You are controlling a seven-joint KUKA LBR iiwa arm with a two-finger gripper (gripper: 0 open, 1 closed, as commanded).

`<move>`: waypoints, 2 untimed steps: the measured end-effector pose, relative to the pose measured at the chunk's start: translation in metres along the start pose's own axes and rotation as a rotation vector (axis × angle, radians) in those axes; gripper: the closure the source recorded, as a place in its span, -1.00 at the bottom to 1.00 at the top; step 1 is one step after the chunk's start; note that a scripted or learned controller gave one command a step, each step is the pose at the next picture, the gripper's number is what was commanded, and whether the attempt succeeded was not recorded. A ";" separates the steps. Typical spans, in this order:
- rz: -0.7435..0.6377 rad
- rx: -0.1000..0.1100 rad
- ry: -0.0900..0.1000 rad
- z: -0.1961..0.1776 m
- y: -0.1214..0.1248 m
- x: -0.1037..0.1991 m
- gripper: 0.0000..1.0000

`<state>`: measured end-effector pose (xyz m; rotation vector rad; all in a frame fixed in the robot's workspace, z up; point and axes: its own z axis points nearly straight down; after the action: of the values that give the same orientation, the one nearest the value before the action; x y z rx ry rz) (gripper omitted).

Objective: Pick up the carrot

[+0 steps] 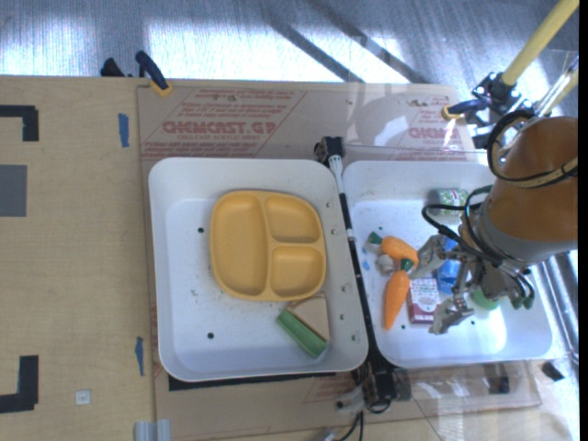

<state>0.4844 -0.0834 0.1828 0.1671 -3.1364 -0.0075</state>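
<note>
Cardboard sheet (73, 246) covers the desk, and two shallow white bins sit on it side by side. Nearest the camera, at the lower edge of the left bin (175, 338), a green block (303, 332) lies tilted beside a pale tan piece (317, 311). Just above them a yellow divided plate (266, 244) with three compartments rests in the middle of that bin.

In the right bin (524, 338), a carrot (396, 296) lies near the bin's left side, its narrow tip pointing toward the camera. A second carrot-like orange piece with a green top (398, 249) lies just above it, touching or nearly touching it. Beside the carrot on the right is a small red and white packet (424, 300), with a blue item (448, 269) just beyond it.

The end effector (457, 309) hangs low over the right bin, right of the packet and apart from the carrot; nothing is visible between its fingers, and whether they are spread or pressed together cannot be told. Behind it rises the grey arm with its orange band (542, 191). Farther back, a small green and white item (450, 197) lies near the bin's far wall
</note>
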 end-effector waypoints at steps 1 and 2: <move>0.154 0.003 -0.002 -0.002 0.040 -0.007 -1.00; 0.583 0.005 -0.009 -0.002 0.001 -0.021 -1.00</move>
<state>0.5054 -0.0801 0.1850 -0.7429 -3.0597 0.0001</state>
